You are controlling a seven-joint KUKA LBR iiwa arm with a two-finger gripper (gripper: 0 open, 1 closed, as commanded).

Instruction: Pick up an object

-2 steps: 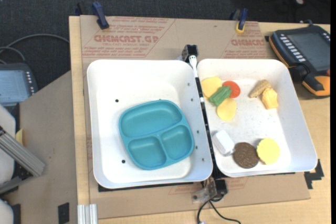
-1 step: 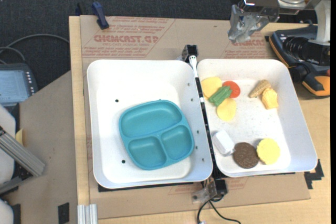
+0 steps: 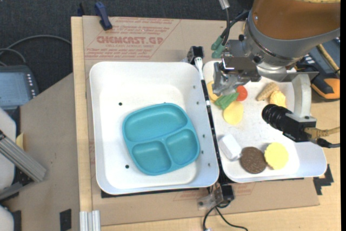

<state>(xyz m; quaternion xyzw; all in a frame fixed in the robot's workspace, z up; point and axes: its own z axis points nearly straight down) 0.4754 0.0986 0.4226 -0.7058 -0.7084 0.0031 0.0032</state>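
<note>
As the arm (image 3: 294, 2) leans over the right bin (image 3: 316, 166), its jaws hang by a green piece (image 3: 227, 99)

Where the arm reaches in from the right, its jaws stand low at the far left part of the right bin, just above the green piece. Whether they are spread or pressed together, I cannot tell. Just beside the green piece lie a small red piece (image 3: 241, 93) and a pale yellow round piece (image 3: 233, 114). A tan piece (image 3: 266, 91) lies more to the right. Near the front edge are a white block (image 3: 229, 146), a brown disc (image 3: 252, 159) and a yellow disc (image 3: 277, 154). The left bin (image 3: 101, 111) carries a teal divided plate (image 3: 159, 138). Both bins rest on the tabletop (image 3: 135, 51).
</note>
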